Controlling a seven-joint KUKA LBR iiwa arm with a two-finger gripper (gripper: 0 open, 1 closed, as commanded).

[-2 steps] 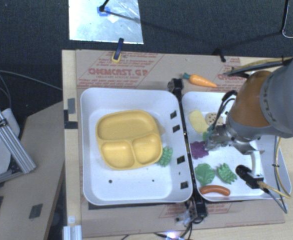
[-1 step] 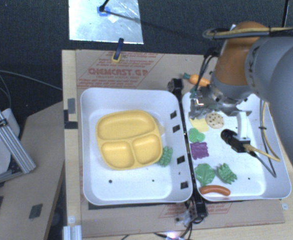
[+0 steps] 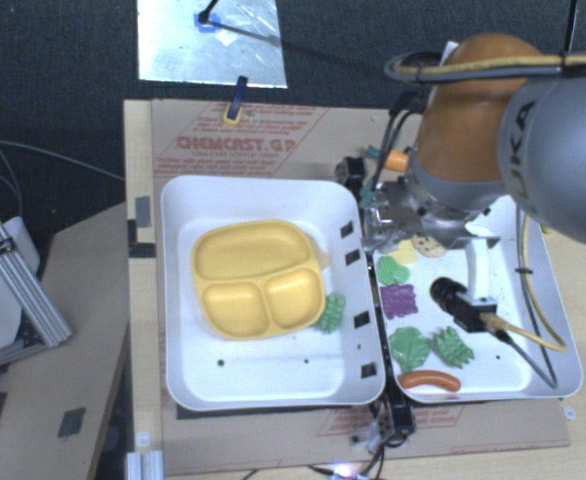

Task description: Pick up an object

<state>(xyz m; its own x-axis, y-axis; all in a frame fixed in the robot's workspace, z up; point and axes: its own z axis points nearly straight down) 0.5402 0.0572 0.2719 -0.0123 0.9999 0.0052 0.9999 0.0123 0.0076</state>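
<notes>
Nearest the camera, at the front edge of the right bin (image 3: 558, 373), an orange sausage (image 3: 430, 380) is seen lying flat. Just behind it, two green leafy pieces (image 3: 410, 346) are found side by side, and behind those a purple piece (image 3: 398, 299). In the left bin (image 3: 263, 373), a yellow divided tray (image 3: 258, 278) is seen, with a third green piece (image 3: 331, 311) against its right edge.

Farther back in the right bin, a yellow-green piece (image 3: 393, 268) and a round biscuit (image 3: 428, 246) are placed close to the dividing wall. The gripper (image 3: 381, 226) is held directly behind them, low over that bin's rear left corner. It is hidden under the wrist, so it cannot be told how far open it is, and nothing is seen to be held.

The step in hand is judged to be the approach, with no object lifted yet. A short descent onto the yellow-green piece or the biscuit is probably called for next, with the bin wall to be avoided. Beyond the bins, a printed cardboard sheet (image 3: 243, 143) is laid.
</notes>
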